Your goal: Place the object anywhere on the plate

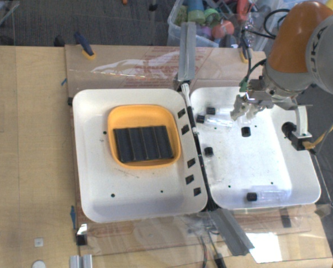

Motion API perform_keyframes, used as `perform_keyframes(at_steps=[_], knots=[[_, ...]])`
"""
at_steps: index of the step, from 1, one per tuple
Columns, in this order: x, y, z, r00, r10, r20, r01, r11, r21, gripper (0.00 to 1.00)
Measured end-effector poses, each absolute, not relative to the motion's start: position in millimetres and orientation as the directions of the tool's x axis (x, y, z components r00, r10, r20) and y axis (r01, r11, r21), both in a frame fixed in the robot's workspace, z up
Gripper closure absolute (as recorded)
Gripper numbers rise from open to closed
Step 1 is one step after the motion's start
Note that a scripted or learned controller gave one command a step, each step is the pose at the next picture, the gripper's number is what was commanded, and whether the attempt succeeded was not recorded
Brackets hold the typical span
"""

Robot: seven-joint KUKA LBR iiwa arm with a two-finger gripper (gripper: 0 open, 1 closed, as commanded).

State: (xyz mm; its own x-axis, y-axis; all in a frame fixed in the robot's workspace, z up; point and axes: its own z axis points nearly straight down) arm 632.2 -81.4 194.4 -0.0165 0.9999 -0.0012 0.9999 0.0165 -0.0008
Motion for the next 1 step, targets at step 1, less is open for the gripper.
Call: perform_keyframes(at_steps=[1], knots=[[641.2,-63.1,218.3,-0.097,0.995,-0.002,0.995,0.097,0.002,1.0]])
